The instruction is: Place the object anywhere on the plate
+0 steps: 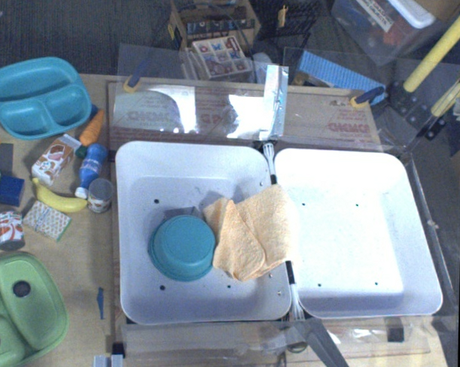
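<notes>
claw grip: cannot tell. yellow cloth (pixel 251 231) in left bin (pixel 140 162) touches teal dish (pixel 182 247), covers bin's right rim.

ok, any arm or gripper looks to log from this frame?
Can't tell any from this frame. On the arm's side, past the right bin, there are just yellow bars over a black bracket; whether they belong to the rig, I can't say.
</notes>
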Robot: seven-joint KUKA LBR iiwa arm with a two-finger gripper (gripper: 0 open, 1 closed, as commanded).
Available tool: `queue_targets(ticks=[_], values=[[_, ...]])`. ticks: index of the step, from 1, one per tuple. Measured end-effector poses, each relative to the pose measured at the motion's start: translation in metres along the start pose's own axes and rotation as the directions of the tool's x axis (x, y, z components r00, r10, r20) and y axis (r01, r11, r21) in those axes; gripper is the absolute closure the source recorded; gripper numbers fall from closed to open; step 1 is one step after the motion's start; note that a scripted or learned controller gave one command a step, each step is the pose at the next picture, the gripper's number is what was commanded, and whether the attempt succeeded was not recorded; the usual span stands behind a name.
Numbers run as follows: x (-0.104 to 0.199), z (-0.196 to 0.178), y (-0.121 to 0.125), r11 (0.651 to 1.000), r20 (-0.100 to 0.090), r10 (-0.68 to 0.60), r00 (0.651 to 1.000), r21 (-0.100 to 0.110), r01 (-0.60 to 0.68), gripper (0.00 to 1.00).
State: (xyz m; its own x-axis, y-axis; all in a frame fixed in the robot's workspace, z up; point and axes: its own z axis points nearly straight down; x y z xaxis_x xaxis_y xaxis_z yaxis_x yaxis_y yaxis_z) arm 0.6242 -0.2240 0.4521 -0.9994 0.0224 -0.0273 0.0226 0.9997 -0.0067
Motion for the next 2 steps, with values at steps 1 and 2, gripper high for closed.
queue_targets(ticks=[1,2], values=[[0.000,0.000,0.000,1.000,0.000,0.000,1.000,0.000,0.000,0.00],[-0.002,-0.014,0.000,1.000,0.014,0.001,1.000,0.004,-0.001,1.00]])
